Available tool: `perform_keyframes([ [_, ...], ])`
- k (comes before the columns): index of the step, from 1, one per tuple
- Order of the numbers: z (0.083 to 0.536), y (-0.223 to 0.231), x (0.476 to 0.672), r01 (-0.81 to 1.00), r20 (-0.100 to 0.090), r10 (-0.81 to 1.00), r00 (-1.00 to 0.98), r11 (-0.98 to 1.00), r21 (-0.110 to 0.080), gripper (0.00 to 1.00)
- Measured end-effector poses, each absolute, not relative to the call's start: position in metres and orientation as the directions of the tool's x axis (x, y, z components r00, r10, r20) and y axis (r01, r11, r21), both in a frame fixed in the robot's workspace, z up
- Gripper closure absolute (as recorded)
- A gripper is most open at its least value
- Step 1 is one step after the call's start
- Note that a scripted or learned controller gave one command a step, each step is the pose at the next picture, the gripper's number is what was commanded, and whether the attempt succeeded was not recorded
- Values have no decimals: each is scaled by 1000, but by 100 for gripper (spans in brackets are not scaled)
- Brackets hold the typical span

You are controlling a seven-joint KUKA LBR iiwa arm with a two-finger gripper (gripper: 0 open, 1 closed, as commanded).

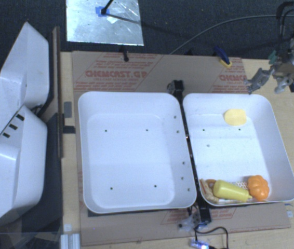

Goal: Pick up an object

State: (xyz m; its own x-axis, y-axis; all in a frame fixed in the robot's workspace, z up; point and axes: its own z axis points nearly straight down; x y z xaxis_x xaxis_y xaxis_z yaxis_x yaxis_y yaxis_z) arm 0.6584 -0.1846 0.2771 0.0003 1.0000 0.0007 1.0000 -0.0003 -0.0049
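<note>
Up beyond the right bin's far corner, the jaws hang spread wide, holding nothing; pale yellow disc sits nearest.

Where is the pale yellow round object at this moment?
In the camera view, the pale yellow round object lies in the right bin, near its far edge, apart from the yellow bottle and the orange object in the near corner.

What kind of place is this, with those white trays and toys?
Probably a robotics lab test bench: two white bins side by side, a robot hand hanging over one corner, and toy food as practice objects.
</note>
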Motion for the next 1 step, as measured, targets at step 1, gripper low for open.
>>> perform_keyframes([
  [1,281,-184,659,1000,0,1000,-1,1,1,0],
])
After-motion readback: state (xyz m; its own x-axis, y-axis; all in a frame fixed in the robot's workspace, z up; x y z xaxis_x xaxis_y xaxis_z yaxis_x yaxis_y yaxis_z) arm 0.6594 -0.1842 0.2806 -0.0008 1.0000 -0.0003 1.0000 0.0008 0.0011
